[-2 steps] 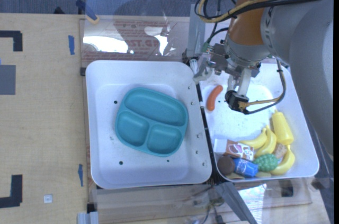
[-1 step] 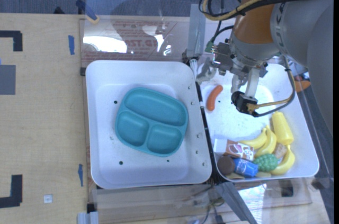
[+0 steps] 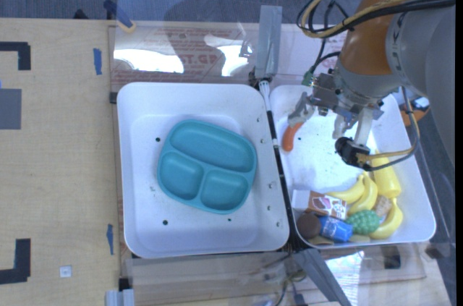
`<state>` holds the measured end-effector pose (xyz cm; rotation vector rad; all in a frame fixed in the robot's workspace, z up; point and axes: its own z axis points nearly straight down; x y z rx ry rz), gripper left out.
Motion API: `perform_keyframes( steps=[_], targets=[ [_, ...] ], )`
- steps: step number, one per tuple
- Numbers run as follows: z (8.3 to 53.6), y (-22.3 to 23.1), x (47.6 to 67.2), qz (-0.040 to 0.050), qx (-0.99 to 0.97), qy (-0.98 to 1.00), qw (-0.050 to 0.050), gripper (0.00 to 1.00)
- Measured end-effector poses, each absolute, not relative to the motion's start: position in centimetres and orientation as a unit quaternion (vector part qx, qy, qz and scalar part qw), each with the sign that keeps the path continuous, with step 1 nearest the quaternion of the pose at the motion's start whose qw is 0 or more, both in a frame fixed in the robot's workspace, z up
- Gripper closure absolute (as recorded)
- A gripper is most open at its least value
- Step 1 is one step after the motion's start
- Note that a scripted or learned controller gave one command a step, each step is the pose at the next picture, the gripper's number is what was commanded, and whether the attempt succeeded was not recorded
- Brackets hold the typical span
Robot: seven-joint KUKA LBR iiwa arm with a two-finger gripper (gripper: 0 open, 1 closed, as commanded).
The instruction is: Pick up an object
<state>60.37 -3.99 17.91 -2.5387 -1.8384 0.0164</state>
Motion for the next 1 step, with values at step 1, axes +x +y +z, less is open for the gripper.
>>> perform_keyframes(
  steps=[1],
  targets=[
    [18.09,-3.79,60.47,0.0032,-0.809,-0.588,0.003,0.0]
  ],
)
